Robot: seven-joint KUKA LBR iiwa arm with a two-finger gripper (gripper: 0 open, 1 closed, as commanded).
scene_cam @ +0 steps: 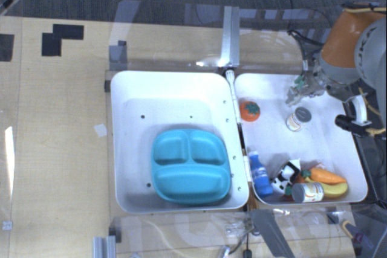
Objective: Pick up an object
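Hovering gripper [300, 89] above small white jar [294, 121], finger state unclear; off-centre descent could tip it toward tomato [249, 110]

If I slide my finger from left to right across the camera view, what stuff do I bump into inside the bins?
Blue divided tray → red tomato toy → blue bottle → small white cup → orange carrot toy.

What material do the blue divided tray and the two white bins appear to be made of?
The blue divided tray looks like moulded plastic with a smooth, slightly glossy finish: uniform colour, rounded compartment edges. The two white bins also look like plastic, matte to satin, with soft rounded corners; thin painted metal cannot be excluded.
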